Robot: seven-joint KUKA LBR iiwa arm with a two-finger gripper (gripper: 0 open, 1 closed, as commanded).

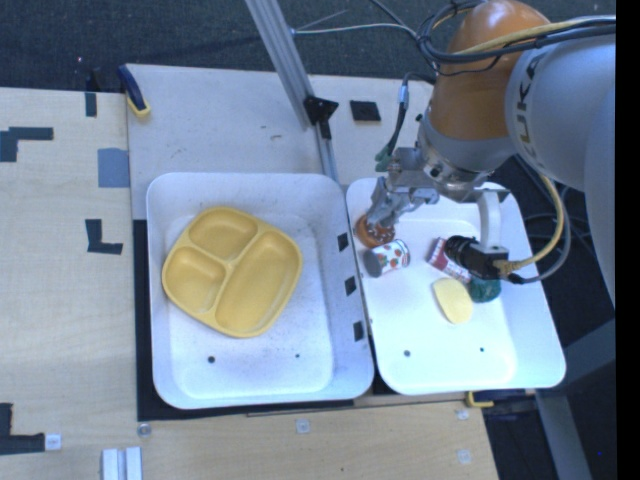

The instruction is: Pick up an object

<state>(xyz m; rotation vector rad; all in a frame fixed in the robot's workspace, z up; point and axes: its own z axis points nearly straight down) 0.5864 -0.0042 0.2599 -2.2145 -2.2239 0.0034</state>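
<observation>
place: robotics lab | evidence: aluminium post point(273, 36), loose cables point(345, 16), black tape marks point(97, 234) on plywood bench point(50, 308)

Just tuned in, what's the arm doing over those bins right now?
The arm reaches in from the right, its gripper low over the left end of the right bin, just above a brown round item and beside a white-and-red object. I cannot tell whether it holds anything. A yellow lump lies farther right in that bin. The yellow divided plate sits in the left bin.
</observation>
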